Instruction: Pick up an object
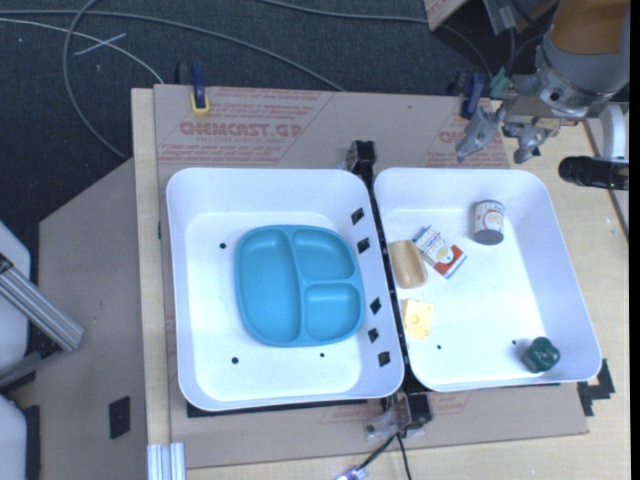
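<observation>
My gripper (500, 144) hangs open above the back rim of the right bin (570, 268), with nothing between its fingers. Below it in that bin lies a small grey can (488, 221) with a red end. A small red and white box (440, 251) lies left of the can. A tan bread-like piece (407, 264) rests near the bin's left wall, and a yellow cheese-like wedge (418, 319) lies in front of it. A dark green round object (541, 354) sits in the front right corner.
The left bin (200, 268) holds a blue divided plate (299, 284). Black clamps (362, 156) join the two bins along the middle. A blue and yellow clamp (199, 88) sits at the board's back left. Cables run over the dark floor behind.
</observation>
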`<state>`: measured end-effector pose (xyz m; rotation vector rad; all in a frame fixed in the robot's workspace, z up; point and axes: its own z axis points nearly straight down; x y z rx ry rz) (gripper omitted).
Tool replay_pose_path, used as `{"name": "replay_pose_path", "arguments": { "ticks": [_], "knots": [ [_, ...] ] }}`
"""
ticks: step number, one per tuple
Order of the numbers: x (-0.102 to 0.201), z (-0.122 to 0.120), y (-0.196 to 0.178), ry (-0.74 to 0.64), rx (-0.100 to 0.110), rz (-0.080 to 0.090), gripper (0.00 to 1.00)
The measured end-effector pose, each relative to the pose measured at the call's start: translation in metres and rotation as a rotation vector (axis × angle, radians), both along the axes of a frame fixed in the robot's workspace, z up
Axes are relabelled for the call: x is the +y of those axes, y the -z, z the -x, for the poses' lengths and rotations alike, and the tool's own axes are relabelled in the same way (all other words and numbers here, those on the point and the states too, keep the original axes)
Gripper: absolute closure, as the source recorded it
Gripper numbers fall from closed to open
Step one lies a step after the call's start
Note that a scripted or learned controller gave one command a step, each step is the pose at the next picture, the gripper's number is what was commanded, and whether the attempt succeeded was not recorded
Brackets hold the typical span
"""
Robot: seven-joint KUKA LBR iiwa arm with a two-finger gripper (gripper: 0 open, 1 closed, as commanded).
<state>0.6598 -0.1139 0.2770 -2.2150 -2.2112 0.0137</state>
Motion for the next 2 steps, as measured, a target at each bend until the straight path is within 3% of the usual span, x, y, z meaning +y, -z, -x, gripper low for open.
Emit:
{"name": "replay_pose_path", "arguments": {
  "ticks": [1,2],
  "knots": [
    [0.0,-0.002,-0.009,-0.002,-0.014,0.001,0.0],
    [-0.008,-0.004,0.037,-0.001,-0.011,0.002,0.0]
  ]
}}
